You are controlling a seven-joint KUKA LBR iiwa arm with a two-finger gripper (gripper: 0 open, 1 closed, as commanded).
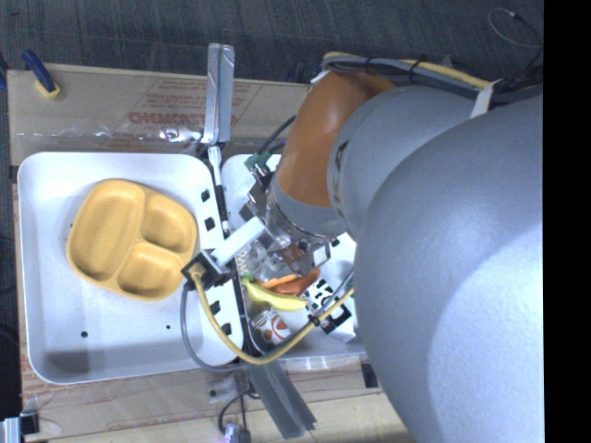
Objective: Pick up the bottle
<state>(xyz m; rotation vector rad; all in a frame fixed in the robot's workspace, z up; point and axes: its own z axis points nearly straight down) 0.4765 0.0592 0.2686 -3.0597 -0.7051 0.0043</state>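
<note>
Camera view looks down on the bench, and nearest me a yellow hose [222, 326] loops off the wrist, past the lower rim of the right bin [314, 363]. Just above it, in that bin, lies a jumble: a banana [274, 296], something orange [294, 282], a small red-and-white item [268, 324], and what looks like clear plastic [268, 264] tucked under the tool. That clear piece may be the bottle, though I can't say for sure; it is half hidden and blurred. The gripper [277, 247] hangs low over this pile, and the arm [443, 238] covers it so much that I cannot tell how it is set or whether it has hold of anything. If the clear thing is the bottle, I'd judge it light, smooth and slippery, with thin walls that give under a hard squeeze; a hold across the middle of the body, square to its length, seems safest. Farther off, the left bin [46, 247] holds a yellow divided plate [132, 238], and a blue clamp [40, 72] sits at the far corner.
</note>
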